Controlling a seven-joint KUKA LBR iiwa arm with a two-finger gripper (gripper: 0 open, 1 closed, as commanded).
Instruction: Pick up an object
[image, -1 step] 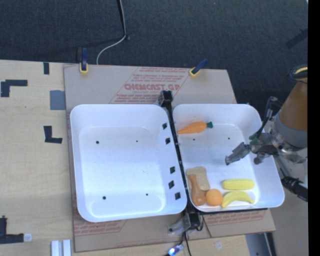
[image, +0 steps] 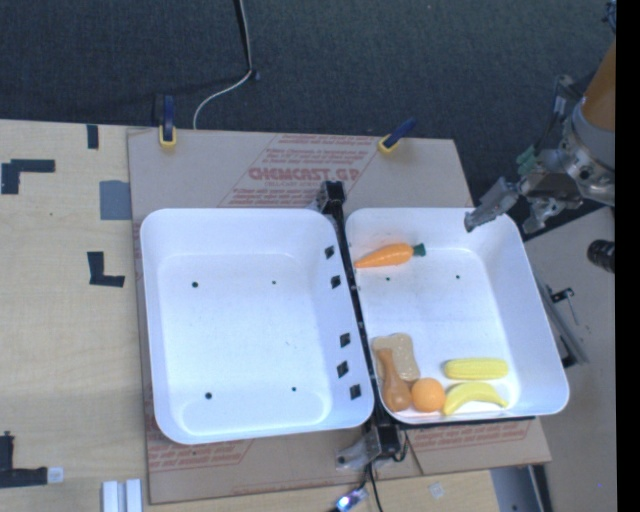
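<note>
The right bin (image: 500, 300) holds a toy carrot (image: 387, 256) near its far left side. At its near edge lie a tan bread piece (image: 397, 366), an orange ball (image: 428, 395), a yellow corn cob (image: 476, 369) and a banana (image: 474, 397). My gripper (image: 492, 208) hangs over the right bin's far right corner, above the rim, with nothing visible between its fingers. It is far from the carrot and the near cluster.
The left bin (image: 240, 320) sits beside the right one on a cardboard sheet (image: 290, 170) held by two clamps. A white cable (image: 230, 80) runs at the back. The arm's wrist (image: 590, 150) enters from the upper right.
</note>
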